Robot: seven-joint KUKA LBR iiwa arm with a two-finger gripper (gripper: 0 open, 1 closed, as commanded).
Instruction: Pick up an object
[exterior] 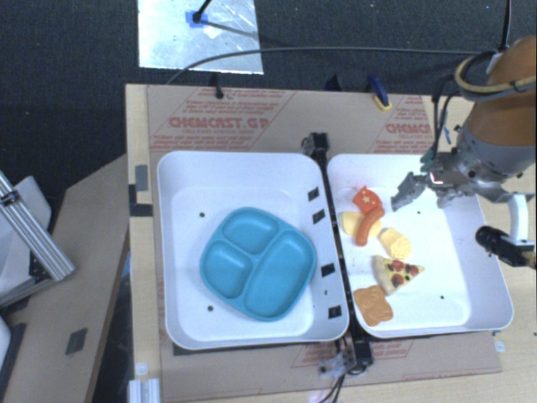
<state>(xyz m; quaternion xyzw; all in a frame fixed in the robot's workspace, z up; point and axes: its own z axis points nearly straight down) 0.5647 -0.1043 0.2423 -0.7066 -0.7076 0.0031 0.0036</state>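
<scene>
Toy food is being kept clustered along the right bin's left wall; the gripper is being hovered spread, pinching nothing.

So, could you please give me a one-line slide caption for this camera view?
KUKA arm's pincer hovers over the right bin beside toy food pieces; a blue divided plate sits in the left bin.

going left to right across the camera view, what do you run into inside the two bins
blue divided plate → red toy food piece → pizza slice → gripper, hanging over the right bin.
</scene>
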